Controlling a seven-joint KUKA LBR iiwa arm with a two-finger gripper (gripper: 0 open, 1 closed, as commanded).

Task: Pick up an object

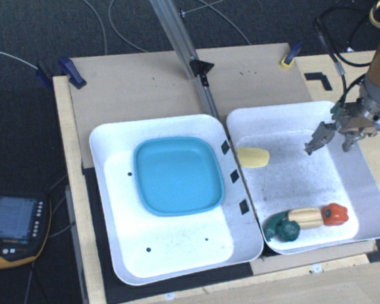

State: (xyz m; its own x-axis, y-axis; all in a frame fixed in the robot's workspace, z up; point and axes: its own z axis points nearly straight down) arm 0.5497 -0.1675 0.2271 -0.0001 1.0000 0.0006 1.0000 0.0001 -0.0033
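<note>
**Arm poised over right bin, nothing yet in hand**

The gripper (pixel 330 140) hangs over the right bin (pixel 296 187) near its 2 o'clock corner, its two dark fingers spread apart and grasping nothing. Below it lies bare, speckled bin floor. The candidates for picking sit elsewhere: a pale yellow piece (pixel 253 157) rests at 9 o'clock, close to the wall shared with the left bin (pixel 118 210), while a green lump (pixel 282 228), a tan cylinder (pixel 305 218) and a red pepper-like toy (pixel 334 214) crowd together in a row along the near wall at 6 o'clock. A blue tray (pixel 179 175) sits in the left bin, both bins resting on the table (pixel 135 86).

The risks look plain from here. A straight descent would likely close on nothing at all. Going for the 6 o'clock row, the fingers could straddle two touching toys, or knock one away, and the bin wall just beside them leaves little room. The yellow piece looks smooth and rounded, and may squirt out of a pinch.
</note>
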